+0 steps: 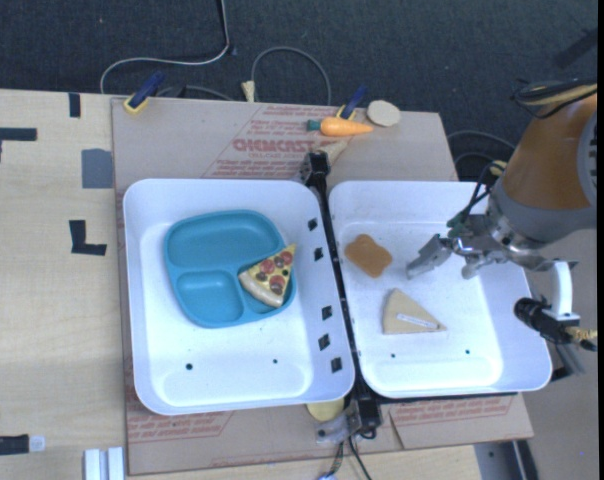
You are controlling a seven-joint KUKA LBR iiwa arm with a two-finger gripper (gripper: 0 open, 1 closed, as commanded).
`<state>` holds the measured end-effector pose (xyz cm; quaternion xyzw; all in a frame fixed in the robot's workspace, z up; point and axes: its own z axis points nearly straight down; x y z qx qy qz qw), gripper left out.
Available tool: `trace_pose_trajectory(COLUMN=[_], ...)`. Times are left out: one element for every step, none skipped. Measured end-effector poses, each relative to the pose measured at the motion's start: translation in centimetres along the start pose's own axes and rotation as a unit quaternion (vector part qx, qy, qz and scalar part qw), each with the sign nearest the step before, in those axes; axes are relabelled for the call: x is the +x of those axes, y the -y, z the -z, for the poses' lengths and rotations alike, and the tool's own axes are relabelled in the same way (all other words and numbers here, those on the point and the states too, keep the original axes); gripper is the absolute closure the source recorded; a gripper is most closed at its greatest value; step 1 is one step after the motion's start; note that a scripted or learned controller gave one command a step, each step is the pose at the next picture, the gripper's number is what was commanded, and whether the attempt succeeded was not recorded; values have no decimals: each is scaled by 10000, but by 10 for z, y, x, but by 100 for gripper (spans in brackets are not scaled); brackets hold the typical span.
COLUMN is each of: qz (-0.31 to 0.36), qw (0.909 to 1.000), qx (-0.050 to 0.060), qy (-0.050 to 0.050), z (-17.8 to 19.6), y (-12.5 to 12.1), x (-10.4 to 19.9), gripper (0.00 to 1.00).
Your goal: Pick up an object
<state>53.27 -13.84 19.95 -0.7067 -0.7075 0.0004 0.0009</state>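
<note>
In the right bin [482,368] lie a brown toast-like piece [368,255] near the left wall and a tan wedge [410,314] in the middle. My gripper [446,262] hangs over the right bin, right of the brown piece and above the wedge. Its fingers [426,257] stand open with nothing between them. In the left bin [152,358], a pizza slice [270,276] rests on the right edge of a blue divided plate [217,263].
A toy carrot [344,126] and a beige disc [384,114] lie on the cardboard behind the bins. Black clips [317,173] hold the divider between the bins. The arm's grey and orange body [547,173] covers the right bin's far right corner.
</note>
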Motion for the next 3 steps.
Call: trace_pose_trajectory(qz=[1, -8, 39], qw=[10000, 10000, 10000], qx=[-27, -36, -31], qy=[24, 26, -8], z=[-118, -103, -11], y=[15, 14, 21], x=[19, 17, 98], gripper=[0, 100, 100])
